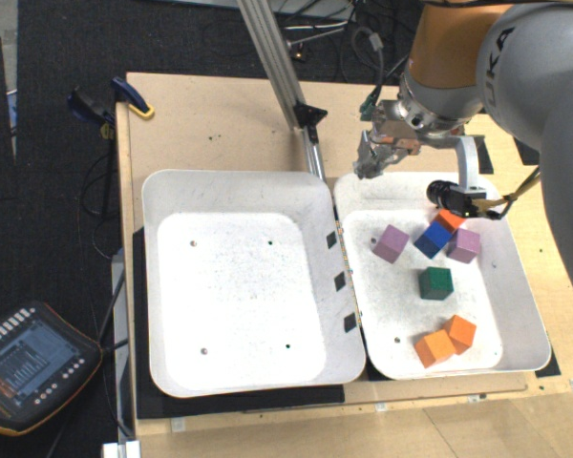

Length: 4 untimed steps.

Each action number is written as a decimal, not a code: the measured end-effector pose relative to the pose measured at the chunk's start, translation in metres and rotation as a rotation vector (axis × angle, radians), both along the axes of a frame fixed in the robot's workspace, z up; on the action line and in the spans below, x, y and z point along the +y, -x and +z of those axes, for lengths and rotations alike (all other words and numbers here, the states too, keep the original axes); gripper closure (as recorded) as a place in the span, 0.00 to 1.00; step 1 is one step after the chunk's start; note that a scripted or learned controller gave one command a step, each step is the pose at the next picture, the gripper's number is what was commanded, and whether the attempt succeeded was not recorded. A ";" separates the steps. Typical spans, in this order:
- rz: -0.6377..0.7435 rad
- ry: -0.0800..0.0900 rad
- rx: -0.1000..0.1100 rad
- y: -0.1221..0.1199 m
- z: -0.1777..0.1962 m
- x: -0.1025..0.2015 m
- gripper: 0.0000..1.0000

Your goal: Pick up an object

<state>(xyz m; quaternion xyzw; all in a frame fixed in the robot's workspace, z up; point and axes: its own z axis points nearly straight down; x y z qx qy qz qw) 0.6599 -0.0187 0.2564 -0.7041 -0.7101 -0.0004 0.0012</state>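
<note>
My gripper [371, 167] hangs over the far left corner of the right bin [516, 284], above the rim, with nothing seen between its fingers. Below it in that bin lie a purple block [392, 243], a blue block [433, 239] with a small orange block [448, 221] behind it, and a second purple block [465, 245]. A dark green cube [436, 282] sits mid-bin. Two orange blocks [435, 347] [461, 332] lie near the front edge. All the blocks are apart from the gripper.
The left bin [172, 198] stands beside the right one, sharing a middle rim with black clips [340, 280]. A slanted metal pole [272, 46] rises behind the bins. A blue and yellow clamp [124, 95] sits at the bench's far left corner.
</note>
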 end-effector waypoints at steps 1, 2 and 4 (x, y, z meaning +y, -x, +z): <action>-0.001 0.001 0.000 -0.008 -0.020 0.054 1.00; -0.001 0.001 -0.001 -0.009 -0.028 0.100 1.00; -0.006 0.003 -0.001 -0.005 -0.028 0.102 0.00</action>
